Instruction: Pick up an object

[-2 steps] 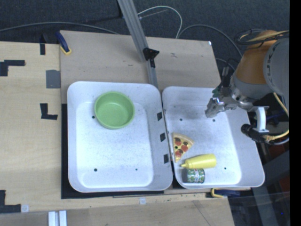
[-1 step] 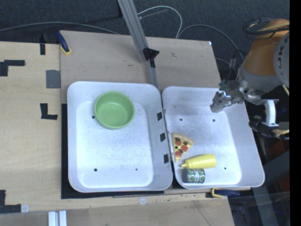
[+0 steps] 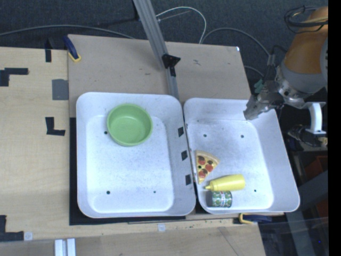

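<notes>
the gripper (image 3: 252, 112) is hovering at the right bin's (image 3: 266, 143) upper right edge; its opening is unclear. next it is needing to reach down-left toward the mustard bottle (image 3: 226, 183).

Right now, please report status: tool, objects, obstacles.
Tool over right bin's far rim, holding nothing. Pizza slice, mustard bottle, can untouched. Path clear.

Arm (image 3: 306, 57) cut off at right edge; can (image 3: 219, 199) label unreadable
</notes>
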